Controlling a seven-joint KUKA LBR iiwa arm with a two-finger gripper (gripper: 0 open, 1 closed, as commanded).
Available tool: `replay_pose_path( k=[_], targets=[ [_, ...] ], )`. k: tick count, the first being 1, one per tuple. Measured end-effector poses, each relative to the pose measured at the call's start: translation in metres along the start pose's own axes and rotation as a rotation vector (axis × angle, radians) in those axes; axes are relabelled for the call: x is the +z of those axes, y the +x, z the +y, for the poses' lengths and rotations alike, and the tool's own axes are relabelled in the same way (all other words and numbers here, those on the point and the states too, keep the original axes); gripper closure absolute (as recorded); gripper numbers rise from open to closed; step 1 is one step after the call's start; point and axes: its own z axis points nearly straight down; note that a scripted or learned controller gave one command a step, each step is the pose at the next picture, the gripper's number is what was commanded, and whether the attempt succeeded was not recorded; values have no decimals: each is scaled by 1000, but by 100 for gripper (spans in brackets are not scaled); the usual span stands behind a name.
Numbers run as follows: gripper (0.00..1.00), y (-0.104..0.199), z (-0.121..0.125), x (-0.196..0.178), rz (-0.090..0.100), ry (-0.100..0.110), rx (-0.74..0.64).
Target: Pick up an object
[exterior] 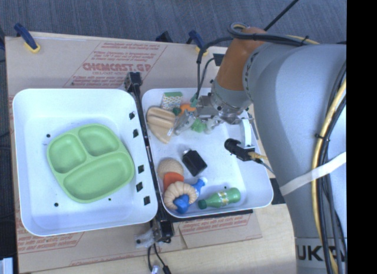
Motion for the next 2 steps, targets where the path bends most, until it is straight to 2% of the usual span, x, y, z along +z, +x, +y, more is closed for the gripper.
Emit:
replay_pose_path(
  k=[1, 2],
  targets=[
    [100, 1, 0, -10, 0, 2, -8],
    [0, 1, 0, -10, 0, 3, -9]
  ],
)
